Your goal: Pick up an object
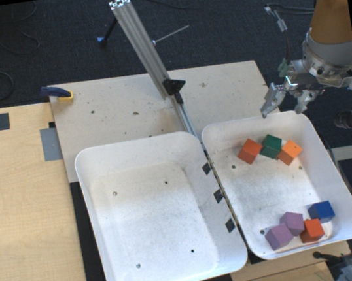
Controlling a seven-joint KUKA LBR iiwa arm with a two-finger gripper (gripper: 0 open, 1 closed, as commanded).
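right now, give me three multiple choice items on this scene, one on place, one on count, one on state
1. Where are the small coloured blocks?
A. left white bin
B. right white bin
C. bare bench

2. How many purple blocks?
A. none
B. two
C. four

3. Where is the gripper?
A. over the right bin's far edge
B. down in the left bin
C. touching the blue block

Answers:
1 B: every block lies in the right white bin.
2 B: two purple blocks sit at its near end.
3 A: the gripper hangs at the far edge, apart from the blocks.
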